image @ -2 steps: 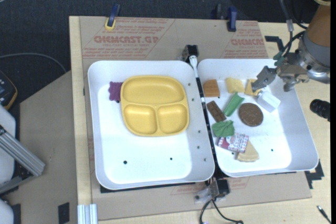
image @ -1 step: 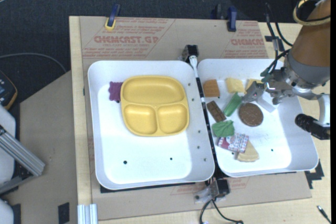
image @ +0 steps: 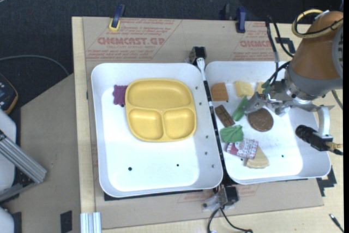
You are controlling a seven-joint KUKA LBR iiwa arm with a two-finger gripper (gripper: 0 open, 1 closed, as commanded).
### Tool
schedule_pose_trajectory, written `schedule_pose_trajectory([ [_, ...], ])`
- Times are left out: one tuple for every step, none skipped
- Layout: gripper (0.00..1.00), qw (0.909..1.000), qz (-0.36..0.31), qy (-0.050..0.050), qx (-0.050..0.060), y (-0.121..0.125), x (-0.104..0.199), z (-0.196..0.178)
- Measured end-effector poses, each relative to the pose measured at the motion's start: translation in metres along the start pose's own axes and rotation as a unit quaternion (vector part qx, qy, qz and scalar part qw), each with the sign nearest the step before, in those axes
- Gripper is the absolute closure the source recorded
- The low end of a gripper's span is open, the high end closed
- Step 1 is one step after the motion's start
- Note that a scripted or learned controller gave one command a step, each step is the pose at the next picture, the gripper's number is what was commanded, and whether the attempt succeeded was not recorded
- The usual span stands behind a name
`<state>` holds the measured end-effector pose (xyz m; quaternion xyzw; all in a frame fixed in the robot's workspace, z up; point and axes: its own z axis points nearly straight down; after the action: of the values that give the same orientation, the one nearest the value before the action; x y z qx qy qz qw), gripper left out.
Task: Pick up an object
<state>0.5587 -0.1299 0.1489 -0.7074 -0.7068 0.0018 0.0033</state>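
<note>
My gripper [image: 266, 100] hangs low over the middle of the right bin [image: 289, 169], reaching in from the right. Just below it lies a round brown disc [image: 260, 120]. A long green pod [image: 241, 108] lies slanted at its left, very close to it. A yellow chunk [image: 244, 88] and a tan block [image: 220, 91] sit toward the bin's back. A dark brown bar [image: 223, 115], a green leaf [image: 231, 133], a red and white packet [image: 245, 147] and a pale wedge [image: 258, 159] lie at the left and front.
The left bin [image: 147, 172] carries a yellow divided plate [image: 161, 109] with a purple piece [image: 119, 94] at its left side. Between the bins runs a raised rim [image: 210, 117]. The right bin's front right floor is bare white.
</note>
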Motion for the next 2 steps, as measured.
schedule_pose_trajectory([
  [0.0,1.0,0.0,0.0,0.0,-0.0016,-0.0087,0.0582],
  [0.0,1.0,0.0,-0.001,-0.004,-0.0003,-0.0086,0.0619],
])
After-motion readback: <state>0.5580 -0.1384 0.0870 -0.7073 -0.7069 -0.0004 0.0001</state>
